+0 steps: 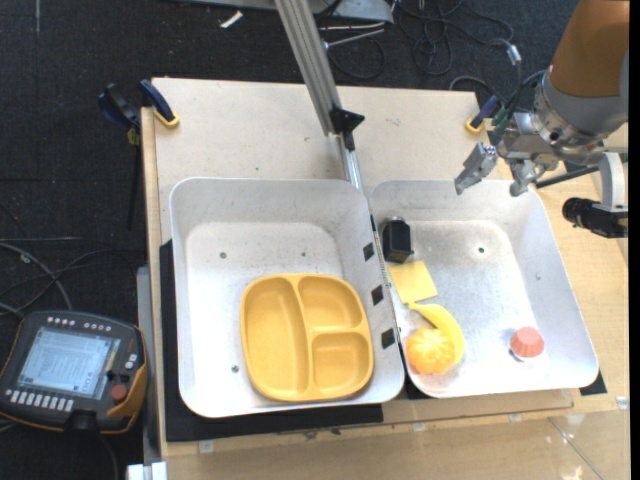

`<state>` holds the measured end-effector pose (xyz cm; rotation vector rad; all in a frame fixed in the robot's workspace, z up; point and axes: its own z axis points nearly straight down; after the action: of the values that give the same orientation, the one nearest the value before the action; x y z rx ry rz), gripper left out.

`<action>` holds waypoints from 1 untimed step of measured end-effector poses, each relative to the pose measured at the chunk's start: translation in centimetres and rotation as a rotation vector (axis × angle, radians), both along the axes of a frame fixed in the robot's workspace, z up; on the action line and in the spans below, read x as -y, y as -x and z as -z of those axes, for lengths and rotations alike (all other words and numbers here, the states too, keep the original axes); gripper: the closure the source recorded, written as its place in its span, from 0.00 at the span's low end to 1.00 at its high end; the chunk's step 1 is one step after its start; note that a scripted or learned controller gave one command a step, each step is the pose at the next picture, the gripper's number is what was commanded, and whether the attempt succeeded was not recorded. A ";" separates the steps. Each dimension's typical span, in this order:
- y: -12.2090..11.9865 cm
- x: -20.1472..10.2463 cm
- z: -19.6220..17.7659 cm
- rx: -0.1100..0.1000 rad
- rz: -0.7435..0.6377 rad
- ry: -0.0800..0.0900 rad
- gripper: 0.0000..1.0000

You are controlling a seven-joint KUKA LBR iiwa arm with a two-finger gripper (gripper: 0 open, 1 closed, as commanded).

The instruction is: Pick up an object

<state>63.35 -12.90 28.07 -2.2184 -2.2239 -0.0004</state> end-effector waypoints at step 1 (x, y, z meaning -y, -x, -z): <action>0.0 0.0 0.0 0.000 0.000 0.000 0.00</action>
<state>63.36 -12.90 28.07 -2.2185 -2.2244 -0.0003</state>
